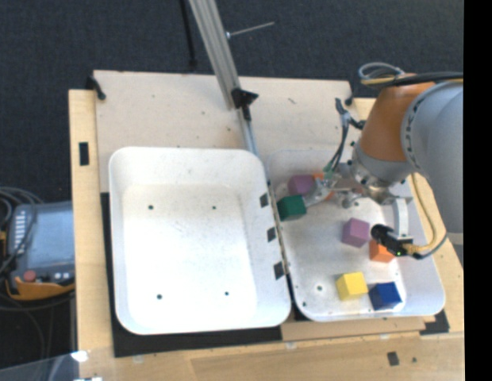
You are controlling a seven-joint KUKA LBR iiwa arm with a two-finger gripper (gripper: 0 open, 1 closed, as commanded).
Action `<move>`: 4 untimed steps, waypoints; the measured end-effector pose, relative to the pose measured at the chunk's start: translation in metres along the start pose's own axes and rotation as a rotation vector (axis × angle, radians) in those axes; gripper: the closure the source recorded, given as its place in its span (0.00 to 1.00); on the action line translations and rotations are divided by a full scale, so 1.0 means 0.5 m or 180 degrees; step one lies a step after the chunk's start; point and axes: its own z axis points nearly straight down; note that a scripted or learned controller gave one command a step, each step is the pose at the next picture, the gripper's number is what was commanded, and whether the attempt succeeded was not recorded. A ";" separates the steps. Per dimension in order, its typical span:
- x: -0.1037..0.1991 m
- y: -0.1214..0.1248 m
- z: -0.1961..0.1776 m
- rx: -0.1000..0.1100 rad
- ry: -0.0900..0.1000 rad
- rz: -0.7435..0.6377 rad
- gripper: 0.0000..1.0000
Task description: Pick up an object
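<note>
Camera view shows the green block (291,207) at the left wall of the right bin (424,296), close to the divide between the two bins, with the gripper (319,190) just beside its upper right corner. Whether the gripper is spread, closed, or gripping that block cannot be told from this slant, since the wrist hides the tips. A mauve block (301,185) sits touching or nearly touching the green one, just behind it, which crowds any approach from that side.

The green block looks like a small rigid cube, light, probably wood or plastic, with flat smooth faces; I judge it safe to squeeze firmly and not fragile, though slick faces could slip if caught on a corner. Two opposite flat sides are the place to take hold, squarely across the middle, away from the bin wall.

Further out lie a purple block (356,232) near the centre, an orange block (381,251) partly under the arm's cabling, and a yellow block (351,285) next to a blue block (385,294) along the near edge, all well apart from the green one. The bin floor is flat, white and hard, so blocks may slide when nudged. The left bin (119,213) stands alongside on the tan bench (167,109), and a slanted metal rail (218,42) crosses above
</note>
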 end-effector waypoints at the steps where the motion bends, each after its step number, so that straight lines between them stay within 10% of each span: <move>1: 0.003 -0.009 -0.006 0.0046 0.0015 0.0015 1.00; 4: -0.018 0.017 -0.317 0.0035 0.0019 -0.0023 1.00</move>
